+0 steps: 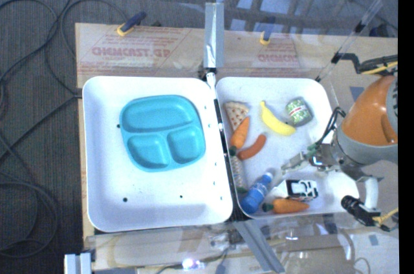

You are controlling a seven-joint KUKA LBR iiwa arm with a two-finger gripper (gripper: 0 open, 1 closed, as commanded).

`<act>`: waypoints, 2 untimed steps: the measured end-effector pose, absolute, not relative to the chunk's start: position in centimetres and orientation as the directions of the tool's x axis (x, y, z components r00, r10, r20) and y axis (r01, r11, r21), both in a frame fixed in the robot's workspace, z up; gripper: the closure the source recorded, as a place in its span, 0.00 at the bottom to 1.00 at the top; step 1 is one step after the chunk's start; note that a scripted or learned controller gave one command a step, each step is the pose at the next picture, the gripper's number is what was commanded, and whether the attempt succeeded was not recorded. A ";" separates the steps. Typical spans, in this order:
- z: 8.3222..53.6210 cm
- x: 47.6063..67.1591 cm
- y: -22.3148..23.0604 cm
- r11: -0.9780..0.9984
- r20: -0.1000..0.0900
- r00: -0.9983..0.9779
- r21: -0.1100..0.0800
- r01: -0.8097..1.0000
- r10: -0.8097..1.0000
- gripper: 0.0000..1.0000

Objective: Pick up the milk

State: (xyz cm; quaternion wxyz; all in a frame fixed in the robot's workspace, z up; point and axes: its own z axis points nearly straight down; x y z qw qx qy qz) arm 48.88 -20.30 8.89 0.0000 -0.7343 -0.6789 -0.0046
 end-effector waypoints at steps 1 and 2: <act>9.8 49.1 -20.4 -0.077 0.002 0.077 0.010 0.997 0.997 1.00; 9.7 49.1 -20.4 -0.078 0.003 0.078 0.009 0.997 0.997 0.00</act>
